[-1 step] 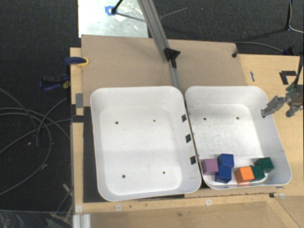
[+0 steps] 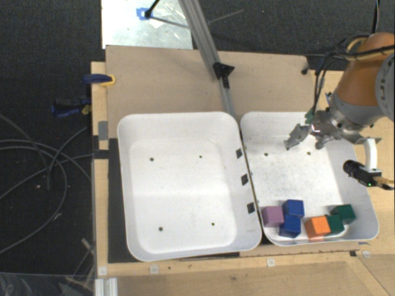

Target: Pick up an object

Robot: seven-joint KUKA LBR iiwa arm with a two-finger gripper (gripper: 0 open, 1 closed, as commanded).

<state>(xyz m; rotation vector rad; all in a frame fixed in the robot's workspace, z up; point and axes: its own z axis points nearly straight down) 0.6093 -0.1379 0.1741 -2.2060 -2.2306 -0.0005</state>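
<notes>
The arm enters from the right, its orange band (image 2: 364,73) above the grey wrist. The jaws (image 2: 310,137) hang over the upper part of the right bin (image 2: 271,165), near its far wall. The two fingers are spread apart, with one tip toward the left and the other toward the right, and nothing sits between them.

The objects lie clustered at the near edge of the right bin, well apart from the jaws. From left to right they are: a purple cube (image 2: 273,215), a blue cube (image 2: 294,208) with a second blue block (image 2: 290,226) just in front of it and touching it, an orange cube (image 2: 318,226), and two green blocks (image 2: 343,213) against the bin's near right corner. The orange cube touches the nearer green block.

The left bin (image 2: 136,227) sits just beside the right bin, joined along the shared edge by small black clips (image 2: 244,179). Both bins rest on the tan desk (image 2: 160,79). A blue clamp (image 2: 99,79) grips the desk's left edge.
</notes>
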